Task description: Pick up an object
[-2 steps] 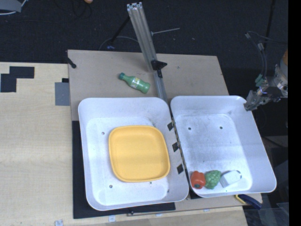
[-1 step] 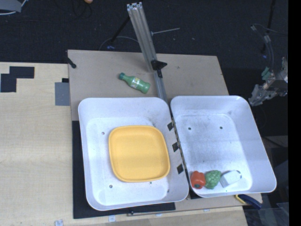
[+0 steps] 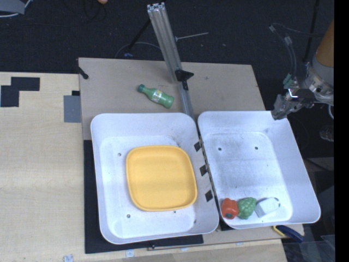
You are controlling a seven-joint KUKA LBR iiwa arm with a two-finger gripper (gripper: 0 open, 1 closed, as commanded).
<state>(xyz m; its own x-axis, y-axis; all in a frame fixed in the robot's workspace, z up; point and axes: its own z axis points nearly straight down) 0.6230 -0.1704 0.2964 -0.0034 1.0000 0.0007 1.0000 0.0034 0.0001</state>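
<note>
Candidate objects lie in the right white bin (image 3: 283, 146), along its near edge: a red rounded toy (image 3: 229, 208), a green knobbly toy (image 3: 246, 207) touching it, and a white block (image 3: 266, 206) just beside. The left white bin (image 3: 103, 162) holds a square yellow plastic plate (image 3: 161, 177). The gripper (image 3: 283, 107) hangs over the right bin's far right corner; its opening cannot be determined. A green plastic bottle (image 3: 156, 95) lies on the bench (image 3: 229, 86)

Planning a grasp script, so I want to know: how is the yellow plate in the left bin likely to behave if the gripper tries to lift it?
The yellow plate looks rigid, so it probably won't flop. It lies flat on the left bin floor with a low rim, so fingers may slide off rather than get under. Being broad, it would likely tilt if pinched at one edge.
</note>
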